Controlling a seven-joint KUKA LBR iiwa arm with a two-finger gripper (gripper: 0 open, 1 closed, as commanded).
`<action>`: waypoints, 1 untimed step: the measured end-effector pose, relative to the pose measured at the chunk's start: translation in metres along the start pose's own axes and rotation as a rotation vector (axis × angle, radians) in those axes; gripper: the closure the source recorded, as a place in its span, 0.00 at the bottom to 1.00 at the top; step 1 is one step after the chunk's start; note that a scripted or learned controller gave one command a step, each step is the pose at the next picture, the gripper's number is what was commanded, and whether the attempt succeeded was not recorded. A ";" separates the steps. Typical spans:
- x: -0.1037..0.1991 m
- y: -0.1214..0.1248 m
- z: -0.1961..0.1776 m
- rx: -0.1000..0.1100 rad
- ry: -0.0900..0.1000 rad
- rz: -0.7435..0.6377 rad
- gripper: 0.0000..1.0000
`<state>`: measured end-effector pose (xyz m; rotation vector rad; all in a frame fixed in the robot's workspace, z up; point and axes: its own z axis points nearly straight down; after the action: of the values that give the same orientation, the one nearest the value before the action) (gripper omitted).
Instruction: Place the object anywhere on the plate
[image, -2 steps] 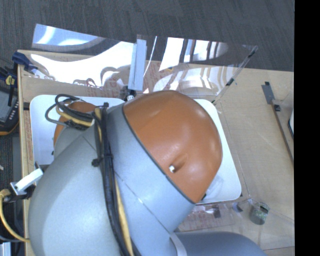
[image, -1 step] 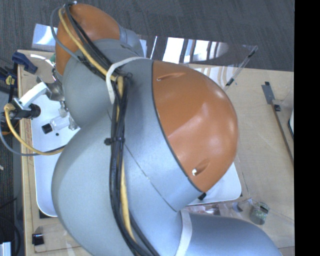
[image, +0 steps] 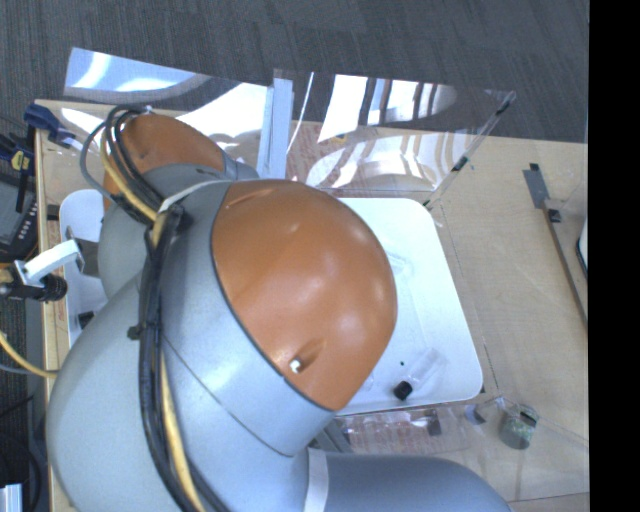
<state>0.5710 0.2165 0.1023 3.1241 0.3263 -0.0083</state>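
My arm's grey body with its orange dome (image: 300, 290) rises close under the camera and covers the left bin and much of the right one. The right white bin (image: 450, 300) shows past the arm. A small black object (image: 402, 390) lies near that bin's front edge. A small clear piece (image: 427, 364) lies just beside it, up and to the right.
A clear plastic wall (image: 400, 120) stands behind the bins. A small grey item (image: 517, 425) sits on the wooden bench (image: 520, 280) just outside the bin's front right corner. Cables (image: 120, 170) loop at the arm's left.
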 end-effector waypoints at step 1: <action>0.061 0.031 -0.054 0.000 0.006 0.002 1.00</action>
<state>0.6373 0.1990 0.1564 3.1255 0.3231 0.0011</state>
